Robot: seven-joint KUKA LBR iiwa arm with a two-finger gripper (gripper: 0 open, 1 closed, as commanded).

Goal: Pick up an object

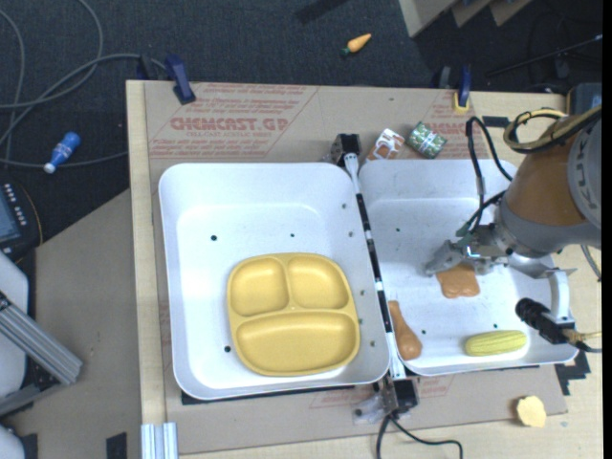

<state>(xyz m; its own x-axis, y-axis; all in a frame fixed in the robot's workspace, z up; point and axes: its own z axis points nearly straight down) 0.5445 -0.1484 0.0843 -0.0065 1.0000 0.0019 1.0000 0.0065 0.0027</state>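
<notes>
Orange flat piece [460, 283] lying left-right, gripper [466, 256] just above it, grip state unclear

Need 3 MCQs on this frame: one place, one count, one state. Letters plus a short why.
1. Where is the yellow divided plate?
A. left bin
B. right bin
C. on the floor

2. How many compartments does the plate have?
A. two
B. three
C. five

3. Where is the pincer relative to the orange-brown piece?
A. far away over the left bin
B. directly above it in the right bin
C. outside both bins

Answers:
1 A: the plate lies in the left bin.
2 B: two small sections above one large.
3 B: the pincer sits right over the piece, inside the right bin.
</notes>
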